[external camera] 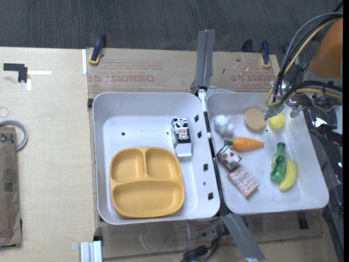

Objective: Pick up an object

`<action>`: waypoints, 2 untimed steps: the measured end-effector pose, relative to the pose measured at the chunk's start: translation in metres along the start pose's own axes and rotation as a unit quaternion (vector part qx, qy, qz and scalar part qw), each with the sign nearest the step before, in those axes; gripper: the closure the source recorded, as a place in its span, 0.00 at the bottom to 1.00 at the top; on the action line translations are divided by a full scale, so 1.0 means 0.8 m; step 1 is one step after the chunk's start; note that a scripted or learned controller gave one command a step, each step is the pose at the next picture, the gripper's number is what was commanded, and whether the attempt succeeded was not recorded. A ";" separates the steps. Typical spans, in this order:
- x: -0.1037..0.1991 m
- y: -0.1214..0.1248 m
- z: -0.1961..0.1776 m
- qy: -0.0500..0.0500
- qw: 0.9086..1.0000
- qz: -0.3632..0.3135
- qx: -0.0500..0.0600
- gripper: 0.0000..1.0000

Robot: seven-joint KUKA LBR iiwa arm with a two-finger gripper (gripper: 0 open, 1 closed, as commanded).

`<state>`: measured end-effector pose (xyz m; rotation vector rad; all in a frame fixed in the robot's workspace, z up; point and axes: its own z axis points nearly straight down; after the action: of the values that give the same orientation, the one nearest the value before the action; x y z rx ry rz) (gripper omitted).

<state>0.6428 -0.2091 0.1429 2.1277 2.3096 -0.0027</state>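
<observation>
Right bin [322,198]: pincer [271,115] grasp unclear, at round lemon [277,121]; no long axis.

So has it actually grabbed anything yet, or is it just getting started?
Nothing looks lifted yet. The pincer is down in the right bin, right by the small yellow ball, so a grab seems under way. The carrot, green bottle and banana lie untouched. Gripping and raising something is left.

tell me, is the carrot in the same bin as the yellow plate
No, the carrot lies in the right bin, while the yellow plate sits in the left bin.
</observation>
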 end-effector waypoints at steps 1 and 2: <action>-0.006 0.025 0.056 0.008 1.000 0.015 0.000 0.00; -0.006 0.020 0.056 0.005 1.000 -0.014 -0.003 0.00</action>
<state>0.6590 -0.2130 0.0984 2.0981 2.3415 0.0156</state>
